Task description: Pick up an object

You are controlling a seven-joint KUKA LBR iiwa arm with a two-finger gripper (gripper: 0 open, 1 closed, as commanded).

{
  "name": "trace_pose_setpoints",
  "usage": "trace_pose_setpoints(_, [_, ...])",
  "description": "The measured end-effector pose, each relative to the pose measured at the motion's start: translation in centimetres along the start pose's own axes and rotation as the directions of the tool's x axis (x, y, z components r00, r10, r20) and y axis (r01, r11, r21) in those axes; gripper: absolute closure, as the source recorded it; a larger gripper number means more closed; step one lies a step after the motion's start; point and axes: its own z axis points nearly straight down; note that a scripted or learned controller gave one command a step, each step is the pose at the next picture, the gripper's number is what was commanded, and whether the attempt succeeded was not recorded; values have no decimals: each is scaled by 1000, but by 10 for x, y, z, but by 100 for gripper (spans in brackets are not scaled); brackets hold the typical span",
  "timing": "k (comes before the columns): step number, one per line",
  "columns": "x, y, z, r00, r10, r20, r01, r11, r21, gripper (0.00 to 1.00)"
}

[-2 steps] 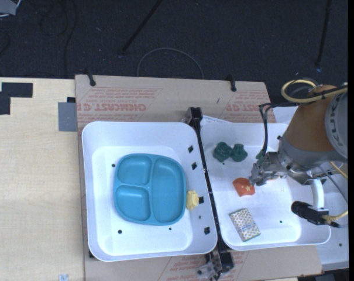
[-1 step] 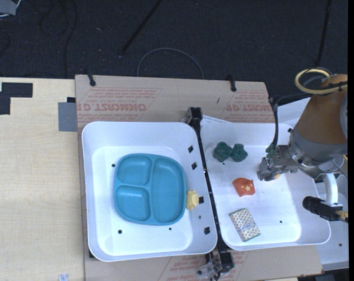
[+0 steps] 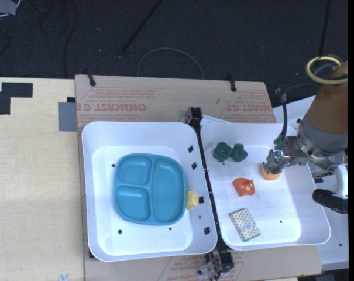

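1. While the grey arm with orange band reaches in from the right, its two-finger gripper (image 3: 274, 164) sits low in the right bin, right on a small orange round object (image 3: 271, 172); fingers look clamped round its top, though it's small and partly hidden.
2. Right shallow white bin (image 3: 294, 230), 4 items: that orange one, 1 dark green lumpy toy (image 3: 230, 152) near the back, 1 red-orange block w/ a yellow star (image 3: 244, 186) mid-bin, 1 speckled flat packet (image 3: 244, 224) at the front.
3. Left shallow white bin (image 3: 98, 157), 2 items: 1 blue plastic divided plate (image 3: 149, 188), 3 compartments, and 1 small pale yellow piece (image 3: 192, 199) just beside its right edge.
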Motion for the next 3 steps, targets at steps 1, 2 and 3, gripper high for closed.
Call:
trace_pose_setpoints(1, [59, -2, -9, 1000, -3, -3, 3, 1000, 4, 100])
trace_pose_setpoints(2, [108, -6, -1, 1000, -1, -2, 1, 1000, 5, 100])
trace_pose_setpoints(3, [161, -7, -10, 1000, -2, -1, 2, 1000, 3, 100])
